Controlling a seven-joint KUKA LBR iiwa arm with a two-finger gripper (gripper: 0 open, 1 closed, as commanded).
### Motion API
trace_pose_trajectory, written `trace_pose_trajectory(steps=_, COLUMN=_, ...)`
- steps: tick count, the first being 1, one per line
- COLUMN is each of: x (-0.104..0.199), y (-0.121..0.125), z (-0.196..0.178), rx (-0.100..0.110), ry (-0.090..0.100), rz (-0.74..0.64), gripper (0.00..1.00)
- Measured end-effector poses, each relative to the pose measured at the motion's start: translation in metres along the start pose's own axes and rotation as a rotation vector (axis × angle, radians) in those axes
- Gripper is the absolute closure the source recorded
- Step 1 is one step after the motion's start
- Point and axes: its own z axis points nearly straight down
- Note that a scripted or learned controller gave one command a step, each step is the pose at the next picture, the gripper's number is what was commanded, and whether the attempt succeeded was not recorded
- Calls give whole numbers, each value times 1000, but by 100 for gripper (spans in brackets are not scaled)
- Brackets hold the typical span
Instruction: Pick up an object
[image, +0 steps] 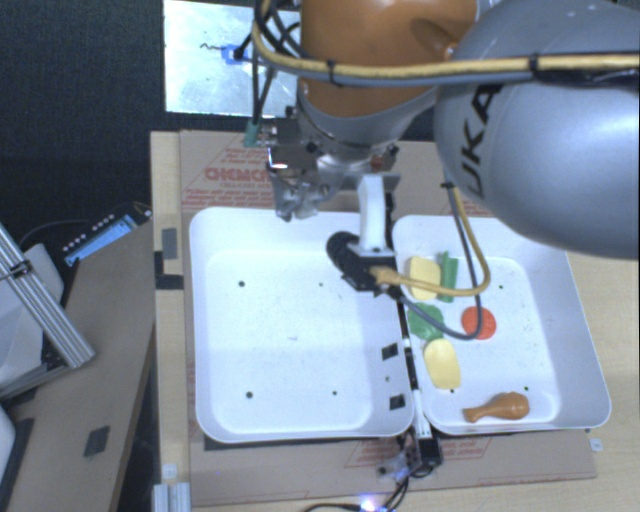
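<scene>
The grey arm (540, 130) reaches in from the upper right over the far side of the table (165, 180). On the table, two white bins sit side by side, the left bin (280, 340) and the right bin (560, 330). The end effector (290, 205) hangs above the far rim of the left bin, well apart from every loose thing. I cannot tell whether it is set wide or narrow.

All the pickable things lie in the right bin, toward its left half. The tan drumstick (497, 408) lies near the front wall on its own, thick end to the right. The yellow block (422, 278) sits by the dividing wall, with a green stick (447, 275) touching its right side. Nearer the front lie a yellow oval (442, 363), a green piece (425, 320) just behind it, and a red disc (478, 322) beside that.

They look like toy food, so probably light, stiff and smooth, likely to slip under a glancing pinch. The drumstick seems the easiest choice: take it across the narrow neck, where there is free room on both sides. The block and stick crowd each other and the wall, which could spoil a grasp
</scene>
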Motion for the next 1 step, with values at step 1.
trace_pose_trajectory(steps=1, x=0, y=25, z=-41, rx=2, ry=-1, rz=-1, gripper=100)
